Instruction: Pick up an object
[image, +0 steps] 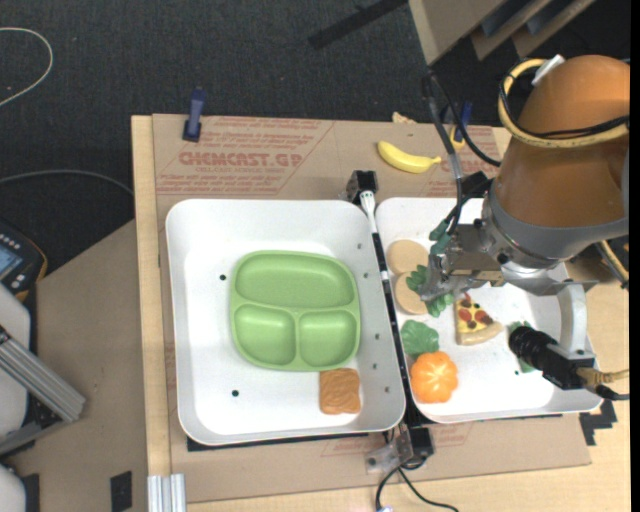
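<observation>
"Where was the gripper (437, 283)?"
"Low in the right bin (500, 402), just left of the pizza slice (474, 320)."
"Pinching something?"
"I couldn't tell. The orange (434, 375) sat below it."

So the left white bin (200, 330) has a green three-section plastic plate (295, 308) sitting in the middle, with a small orange-brown toast-looking piece (340, 391) just below it. The right white bin (500, 400) holds two tan round cookies (407, 273), a green leafy toy (419, 336), an orange tangerine (434, 376) and a pizza slice (475, 321). The grey-and-orange arm's jaws (437, 283) hang right over the cookies. A yellow banana (407, 157) lies on the cardboard-covered counter (250, 155) behind the bins.
</observation>
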